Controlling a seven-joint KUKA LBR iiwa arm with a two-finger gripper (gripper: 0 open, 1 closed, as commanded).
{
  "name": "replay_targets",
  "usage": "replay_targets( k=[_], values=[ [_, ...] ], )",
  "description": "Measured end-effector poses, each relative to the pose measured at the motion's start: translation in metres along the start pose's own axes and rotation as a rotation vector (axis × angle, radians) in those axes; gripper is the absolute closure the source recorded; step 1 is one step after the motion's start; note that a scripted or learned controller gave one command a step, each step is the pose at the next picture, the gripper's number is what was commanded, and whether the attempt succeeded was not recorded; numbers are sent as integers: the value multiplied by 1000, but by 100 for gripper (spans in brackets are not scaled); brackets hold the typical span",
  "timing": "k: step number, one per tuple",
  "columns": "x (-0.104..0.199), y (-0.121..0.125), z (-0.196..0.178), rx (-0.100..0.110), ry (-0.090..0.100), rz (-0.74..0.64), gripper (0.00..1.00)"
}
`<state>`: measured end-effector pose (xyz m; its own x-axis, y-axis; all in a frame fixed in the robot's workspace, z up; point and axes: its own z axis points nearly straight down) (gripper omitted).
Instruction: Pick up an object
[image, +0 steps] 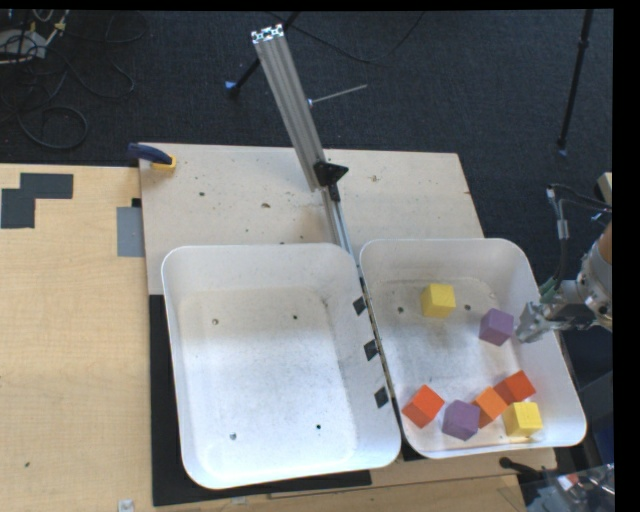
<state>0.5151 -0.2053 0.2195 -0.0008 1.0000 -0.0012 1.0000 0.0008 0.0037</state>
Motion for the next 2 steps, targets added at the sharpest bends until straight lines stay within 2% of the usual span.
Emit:
replay_targets(
  k=[2],
  values=[
    [92,-5,12,7,4,-3,100]
  ],
)
